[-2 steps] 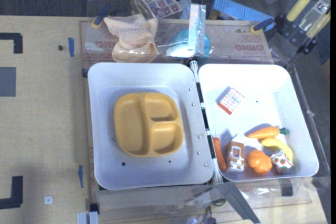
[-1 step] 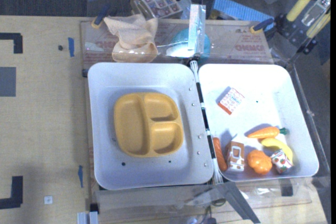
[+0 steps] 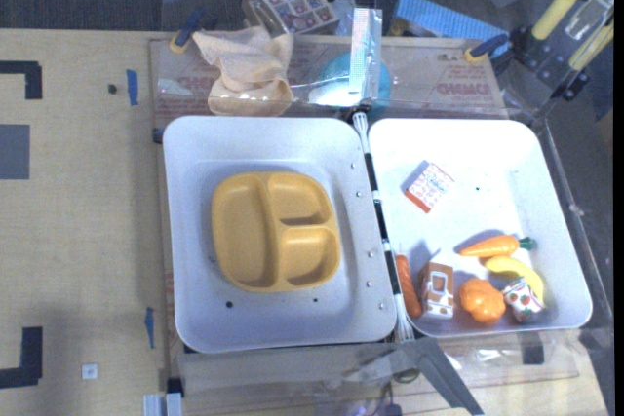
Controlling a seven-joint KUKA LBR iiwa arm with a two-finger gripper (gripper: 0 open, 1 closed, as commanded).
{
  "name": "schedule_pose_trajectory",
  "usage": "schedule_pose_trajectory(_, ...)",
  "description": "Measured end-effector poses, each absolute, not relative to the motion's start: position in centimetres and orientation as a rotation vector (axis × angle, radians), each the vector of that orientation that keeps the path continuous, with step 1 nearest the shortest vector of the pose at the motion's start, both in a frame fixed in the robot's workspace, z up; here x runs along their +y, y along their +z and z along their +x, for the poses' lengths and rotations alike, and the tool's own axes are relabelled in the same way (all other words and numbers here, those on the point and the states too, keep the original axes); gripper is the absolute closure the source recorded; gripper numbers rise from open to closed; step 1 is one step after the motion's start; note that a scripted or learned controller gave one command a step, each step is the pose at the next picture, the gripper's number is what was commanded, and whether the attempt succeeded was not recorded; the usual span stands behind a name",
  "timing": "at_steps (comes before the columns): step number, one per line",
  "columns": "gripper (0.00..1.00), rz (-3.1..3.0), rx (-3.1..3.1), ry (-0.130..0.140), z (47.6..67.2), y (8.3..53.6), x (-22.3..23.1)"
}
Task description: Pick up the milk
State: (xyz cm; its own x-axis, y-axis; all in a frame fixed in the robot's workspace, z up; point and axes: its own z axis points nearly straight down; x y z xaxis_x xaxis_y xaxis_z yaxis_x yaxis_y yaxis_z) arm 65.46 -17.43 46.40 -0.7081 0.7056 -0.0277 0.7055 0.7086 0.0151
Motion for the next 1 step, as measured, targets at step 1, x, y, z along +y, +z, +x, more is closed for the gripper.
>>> schedule_pose_trajectory(1, 1.00, 1.182, 2.865, 0.008, 65.56, 47.71, -17.44)
